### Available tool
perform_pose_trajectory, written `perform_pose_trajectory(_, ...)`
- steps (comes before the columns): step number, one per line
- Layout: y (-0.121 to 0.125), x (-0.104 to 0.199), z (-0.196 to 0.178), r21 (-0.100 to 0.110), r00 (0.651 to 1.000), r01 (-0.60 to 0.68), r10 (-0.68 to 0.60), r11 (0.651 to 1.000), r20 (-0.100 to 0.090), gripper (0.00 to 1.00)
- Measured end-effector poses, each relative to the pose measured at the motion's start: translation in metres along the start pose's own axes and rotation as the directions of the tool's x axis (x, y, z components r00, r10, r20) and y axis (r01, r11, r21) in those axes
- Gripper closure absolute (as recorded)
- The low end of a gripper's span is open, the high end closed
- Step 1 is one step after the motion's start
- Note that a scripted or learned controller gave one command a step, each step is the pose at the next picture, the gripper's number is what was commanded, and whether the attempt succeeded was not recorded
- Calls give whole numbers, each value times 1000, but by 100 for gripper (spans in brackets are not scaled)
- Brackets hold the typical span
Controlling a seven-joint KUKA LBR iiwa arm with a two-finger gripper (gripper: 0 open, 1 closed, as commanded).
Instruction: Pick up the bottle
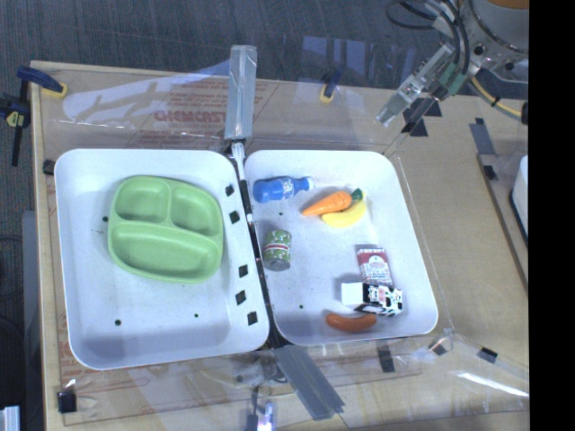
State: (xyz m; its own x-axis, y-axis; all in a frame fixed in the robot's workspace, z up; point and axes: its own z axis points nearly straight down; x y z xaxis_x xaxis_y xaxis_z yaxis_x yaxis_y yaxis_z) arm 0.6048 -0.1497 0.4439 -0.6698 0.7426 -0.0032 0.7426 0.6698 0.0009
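End effector (409, 106) at 1 o'clock of frame, above table (449, 196), outside right bin (409, 232); fingers apart, nothing between them. Bottle (280, 189), blue, lying on side at 11 o'clock of right bin, near divider. Carrot (327, 204) and banana (346, 215) touching, at 3 o'clock of bottle. Can (277, 249) at 6 o'clock of bottle. Green tray (167, 228) in left bin (81, 268).
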Motion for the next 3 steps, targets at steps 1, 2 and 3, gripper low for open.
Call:
perform_pose_trajectory(1, -15, -21, 79, 3, 1000, -3, 3, 1000, -2, 100)
perform_pose_trajectory(2, -32, -20, 28, 2, 860, -509, 510, 860, -1, 100)
perform_pose_trajectory(3, -40, -46, 1, 5, 468, -884, 884, 468, 0, 100)
